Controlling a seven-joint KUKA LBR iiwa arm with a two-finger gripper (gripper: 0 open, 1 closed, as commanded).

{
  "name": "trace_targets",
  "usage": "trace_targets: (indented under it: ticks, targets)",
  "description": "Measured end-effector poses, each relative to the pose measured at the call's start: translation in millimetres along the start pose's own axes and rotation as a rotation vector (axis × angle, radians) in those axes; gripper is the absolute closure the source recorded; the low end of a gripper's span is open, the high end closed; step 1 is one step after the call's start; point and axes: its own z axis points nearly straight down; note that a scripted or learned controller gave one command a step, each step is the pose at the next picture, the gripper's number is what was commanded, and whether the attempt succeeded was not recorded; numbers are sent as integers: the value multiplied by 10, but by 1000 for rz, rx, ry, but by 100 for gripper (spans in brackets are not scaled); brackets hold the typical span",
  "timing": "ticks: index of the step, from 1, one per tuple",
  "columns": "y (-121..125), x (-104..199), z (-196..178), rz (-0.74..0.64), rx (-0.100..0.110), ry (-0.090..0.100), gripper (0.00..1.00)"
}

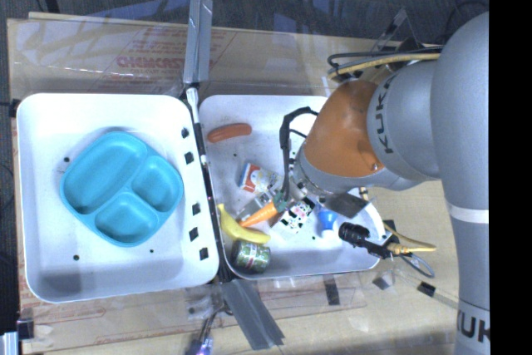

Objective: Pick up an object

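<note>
In the left bin (33, 179) we see a blue divided plate (123, 187). In the right bin (249, 110) a sausage (229, 131) lies at twelve o'clock, with a banana (241, 230), a carrot (259, 215) and a can (250, 256) at six. The claw (293, 199) hangs above the carrot's right end; whether it grips, we cannot tell.

Robotics lab, taped cardboard bench (100, 46), two white bins (33, 179), KUKA arm (432, 120)
</note>
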Motion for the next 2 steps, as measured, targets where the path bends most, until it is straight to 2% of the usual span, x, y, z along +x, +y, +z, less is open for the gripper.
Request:
trace_targets:
  ticks: [1, 2]
  targets:
    - [13, -25, -109, -4, -3, -5, 100]
    - [1146, -243, -1069, 279, 14, 7, 100]
